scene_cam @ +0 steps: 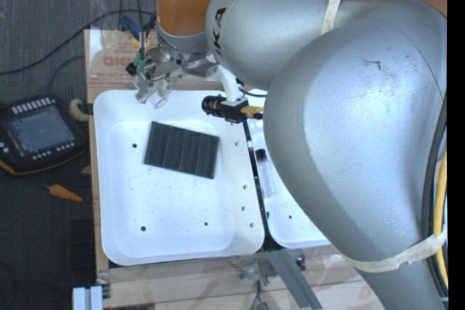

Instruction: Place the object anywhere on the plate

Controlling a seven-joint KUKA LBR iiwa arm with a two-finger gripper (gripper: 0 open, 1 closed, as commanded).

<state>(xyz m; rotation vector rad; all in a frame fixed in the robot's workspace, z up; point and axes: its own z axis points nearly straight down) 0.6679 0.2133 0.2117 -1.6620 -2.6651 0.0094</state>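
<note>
Plate (pixel 182 149) lies dark in left bin (pixel 123 229); pincer (pixel 150 94) hangs apart, empty, above.

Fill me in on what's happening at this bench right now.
A grey KUKA arm with an orange band reaches in over two white bins. Its gripper hangs over the far rim of the left bin, with nothing visible between its fingers. A dark, flat ribbed plate lies in that bin, just below the gripper and apart from it. The arm's bulk covers most of the right bin. I can't make out any object resting on the plate yet, so the placing looks not yet done.
</note>
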